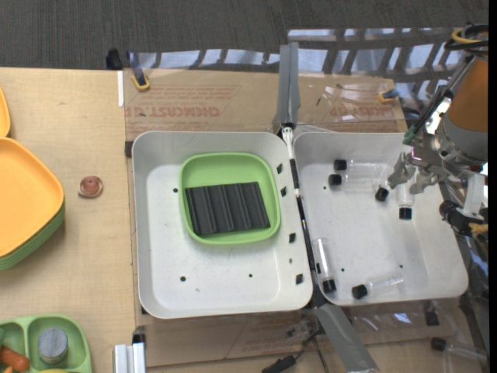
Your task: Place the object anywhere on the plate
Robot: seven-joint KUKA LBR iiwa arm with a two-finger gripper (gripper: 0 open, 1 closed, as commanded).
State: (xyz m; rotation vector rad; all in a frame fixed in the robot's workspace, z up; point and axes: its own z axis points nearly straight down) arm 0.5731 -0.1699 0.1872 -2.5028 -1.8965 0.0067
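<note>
Arm is hovering over the right bin, plate is waiting in the left one.

The gripper (405, 179) is hanging over the right bin (435, 286), out toward its three o'clock side, and I can't tell whether it is released or clenched from up here. It's sitting just beside a clear vial with a black cap (404, 206), and that looks like the object it's going for, though several like it are lying about: two near twelve o'clock (339, 165), one at the bin's seven o'clock wall (324, 264), one along six o'clock (378, 287). Over in the left bin (155, 286), the green plate (225, 165) is lying flat, a dark ribbed slab (227, 208) already on it, with green rim free all round, so a drop anywhere there should be counting.
</note>
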